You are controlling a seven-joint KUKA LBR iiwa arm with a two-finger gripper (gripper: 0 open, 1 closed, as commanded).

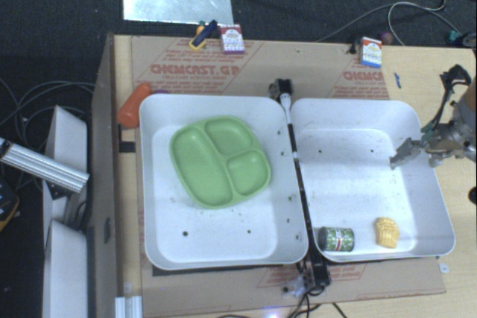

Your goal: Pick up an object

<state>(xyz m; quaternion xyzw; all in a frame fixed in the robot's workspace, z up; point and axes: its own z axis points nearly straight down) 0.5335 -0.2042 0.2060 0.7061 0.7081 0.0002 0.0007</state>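
Robot lab: bench [186, 59] with white bins [216, 249], floor cables [417, 7].

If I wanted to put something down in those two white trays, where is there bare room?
Most of the right bin is bare: the floor between the gripper and the divider, above the can and yellow object. In the left bin, the green divided plate fills the middle, leaving a bare strip along the near edge.
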